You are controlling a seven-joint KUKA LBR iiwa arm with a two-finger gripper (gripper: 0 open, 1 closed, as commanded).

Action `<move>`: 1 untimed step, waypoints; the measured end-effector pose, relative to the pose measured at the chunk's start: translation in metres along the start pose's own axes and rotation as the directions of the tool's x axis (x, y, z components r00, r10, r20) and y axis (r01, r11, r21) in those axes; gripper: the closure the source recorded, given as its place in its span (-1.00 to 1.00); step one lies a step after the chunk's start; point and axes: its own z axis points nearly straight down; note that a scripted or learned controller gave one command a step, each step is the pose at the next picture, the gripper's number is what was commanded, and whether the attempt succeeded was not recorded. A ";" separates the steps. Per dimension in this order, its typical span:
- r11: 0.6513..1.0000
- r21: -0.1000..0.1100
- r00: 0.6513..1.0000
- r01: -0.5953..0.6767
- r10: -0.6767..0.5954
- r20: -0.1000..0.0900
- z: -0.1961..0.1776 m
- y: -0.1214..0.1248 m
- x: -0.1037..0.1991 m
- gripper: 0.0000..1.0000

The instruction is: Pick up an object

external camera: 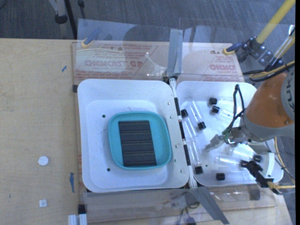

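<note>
Teal plastic marks the dish (pixel 139 139) seated in the left bin (pixel 89 97). Clear black-capped tubes (pixel 195 117) are scattered across the right bin (pixel 192 90), where the hand (pixel 216 141) is lowered among them; its opening cannot be judged.

Arm (pixel 274 104) cut off at right edge.

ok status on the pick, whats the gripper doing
Gripper low in right bin, among clear tubes with black caps. No tube seen between its tips. Left bin holds teal tray.
</note>
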 end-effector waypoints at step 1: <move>1.000 0.000 1.000 0.015 -0.015 0.004 0.001 0.069 -0.009 -1.00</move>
